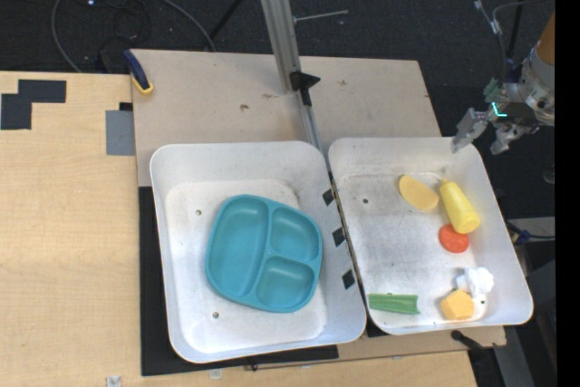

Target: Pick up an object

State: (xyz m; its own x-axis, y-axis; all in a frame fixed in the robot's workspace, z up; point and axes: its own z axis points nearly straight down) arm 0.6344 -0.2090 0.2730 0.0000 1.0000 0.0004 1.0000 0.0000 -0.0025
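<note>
Gripper [481,136] fingers spread apart hover past the right bin's [381,160] far right corner, so a descent may strike the rim instead of the yellow bottle [459,206].

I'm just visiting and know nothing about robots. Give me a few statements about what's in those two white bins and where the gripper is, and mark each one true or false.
1. The blue plate lies in the left bin. True.
2. The gripper is holding the yellow bottle. False: the bottle lies in the right bin, and the gripper is above that bin's far right corner, with nothing between its fingers.
3. A green piece lies near the right bin's front edge. True.
4. The red ball sits on the blue plate. False: it is in the right bin, just in front of the yellow bottle.
5. The blue plate has compartments. True.
</note>
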